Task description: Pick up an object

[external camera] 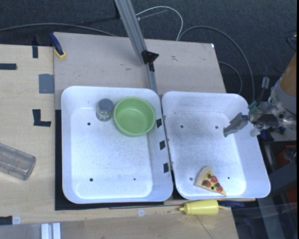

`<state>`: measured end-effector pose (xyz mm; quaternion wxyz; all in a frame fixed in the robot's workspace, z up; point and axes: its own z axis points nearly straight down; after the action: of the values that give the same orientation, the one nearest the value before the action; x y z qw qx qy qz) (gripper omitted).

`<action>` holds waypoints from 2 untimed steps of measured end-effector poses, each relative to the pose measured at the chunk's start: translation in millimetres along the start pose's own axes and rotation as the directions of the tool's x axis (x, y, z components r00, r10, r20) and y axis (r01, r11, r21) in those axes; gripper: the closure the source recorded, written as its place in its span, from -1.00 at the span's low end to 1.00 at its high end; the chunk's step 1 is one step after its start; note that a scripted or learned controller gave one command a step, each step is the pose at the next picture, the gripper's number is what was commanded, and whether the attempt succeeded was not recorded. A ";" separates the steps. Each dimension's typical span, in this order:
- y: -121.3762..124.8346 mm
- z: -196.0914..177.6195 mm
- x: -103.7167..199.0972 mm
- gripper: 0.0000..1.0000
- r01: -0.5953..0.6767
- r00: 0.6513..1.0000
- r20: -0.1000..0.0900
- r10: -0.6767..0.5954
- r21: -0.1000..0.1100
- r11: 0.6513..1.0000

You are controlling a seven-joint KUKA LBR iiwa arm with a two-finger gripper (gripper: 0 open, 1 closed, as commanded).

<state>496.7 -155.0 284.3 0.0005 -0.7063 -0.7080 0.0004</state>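
My tool (235, 124) hangs over the right bin's (189, 101) right side, and I cannot tell how it is set. A pizza slice (210, 180) lies near that bin's front edge, while a green bowl (134, 116) and a small can (104, 109) sit touching in the left bin (74, 148).

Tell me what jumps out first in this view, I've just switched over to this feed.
The bright green bowl at the back of the left bin catches the eye first, with a small grey-lidded jar just to its left. In the right bin, a toy pizza slice lies near the front edge, while the pincer sits over that bin's right side, apart from it.
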 end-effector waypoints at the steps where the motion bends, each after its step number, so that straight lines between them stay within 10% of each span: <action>1: 0.0 0.0 -0.1 -1.00 0.000 1.000 0.000 0.000 0.000 1.000; 2: -3.1 43.5 1.7 -1.00 -0.001 1.000 0.000 0.001 0.004 1.000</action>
<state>493.5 -153.4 240.9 0.0021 -0.7066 -0.7076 0.0018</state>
